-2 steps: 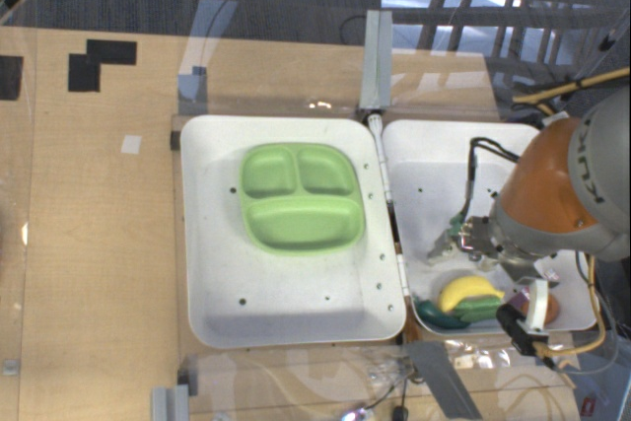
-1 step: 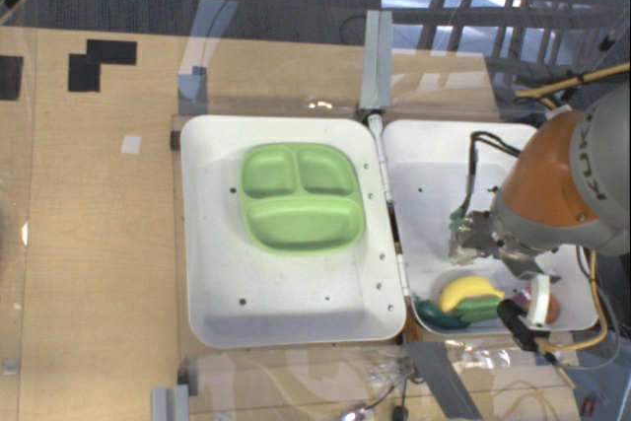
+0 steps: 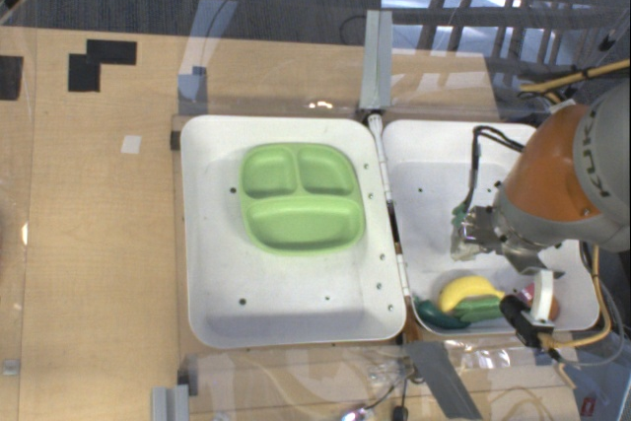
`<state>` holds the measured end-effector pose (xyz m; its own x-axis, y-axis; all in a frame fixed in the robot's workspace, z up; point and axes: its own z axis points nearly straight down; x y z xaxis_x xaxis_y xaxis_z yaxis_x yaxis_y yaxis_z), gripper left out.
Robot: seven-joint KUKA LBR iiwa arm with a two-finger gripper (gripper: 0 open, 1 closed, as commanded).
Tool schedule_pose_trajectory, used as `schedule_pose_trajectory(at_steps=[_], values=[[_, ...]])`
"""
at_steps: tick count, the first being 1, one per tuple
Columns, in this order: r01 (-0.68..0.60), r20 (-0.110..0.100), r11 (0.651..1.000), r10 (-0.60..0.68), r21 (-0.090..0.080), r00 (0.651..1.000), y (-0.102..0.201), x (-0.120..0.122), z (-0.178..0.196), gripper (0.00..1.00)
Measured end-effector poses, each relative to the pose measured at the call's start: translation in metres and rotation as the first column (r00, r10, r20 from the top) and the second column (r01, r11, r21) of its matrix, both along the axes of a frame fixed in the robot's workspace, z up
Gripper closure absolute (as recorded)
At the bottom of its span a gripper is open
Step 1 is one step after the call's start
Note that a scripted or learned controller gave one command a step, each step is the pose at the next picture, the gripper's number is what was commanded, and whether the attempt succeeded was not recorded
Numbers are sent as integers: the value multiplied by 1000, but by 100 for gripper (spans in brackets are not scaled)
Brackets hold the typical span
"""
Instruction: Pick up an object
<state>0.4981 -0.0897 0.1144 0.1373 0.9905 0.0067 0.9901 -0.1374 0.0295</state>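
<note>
The end effector (image 3: 463, 237) is seen hanging over the middle of the right bin (image 3: 434, 163), and whether it's clenched or released honestly can't be told from this angle. Nothing is visibly gripped. Just beside it, toward the bin's near edge, a yellow banana (image 3: 467, 291) is found lying on top of a green object (image 3: 463, 311), with a small red-and-white item (image 3: 543, 301) tucked in the near right corner. Over in the left bin (image 3: 212, 301), a green divided plate (image 3: 299, 196) is laid flat. Both bins are carried by the wooden counter (image 3: 89, 242).
</note>
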Motion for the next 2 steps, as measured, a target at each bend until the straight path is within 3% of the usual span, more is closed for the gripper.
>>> schedule_pose_trajectory(at_steps=[1, 2], values=[[-197, -25, 980, 197, -4, 980, 15, -10, 71, 100], [-166, -24, 986, 166, -4, 986, 19, -10, 142, 100]])
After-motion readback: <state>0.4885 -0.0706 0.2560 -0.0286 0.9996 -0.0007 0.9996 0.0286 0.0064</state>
